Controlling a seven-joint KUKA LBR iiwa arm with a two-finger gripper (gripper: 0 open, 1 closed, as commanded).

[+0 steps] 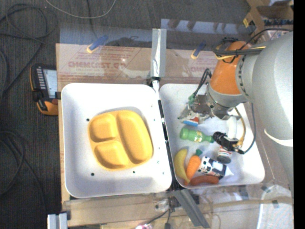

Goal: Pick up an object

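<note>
Two white bins sit side by side: the left bin (71, 175) holds a yellow divided tray (120, 138), the right bin (255, 168) the clutter. Its gripper (193, 109) hangs at the pile's twelve o'clock; its spread cannot be told. Below lie a green bottle (194, 136), then banana (180, 162) and carrot (192, 166) at six o'clock.

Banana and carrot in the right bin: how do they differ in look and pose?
The banana is yellow, curved and plain; the carrot is orange, straighter, with a green top. The banana lies against the bin's left wall; the carrot lies just to its right, nearer the bin's middle. The banana looks longer. Both lie flat, side by side at the near end of the right bin.
</note>
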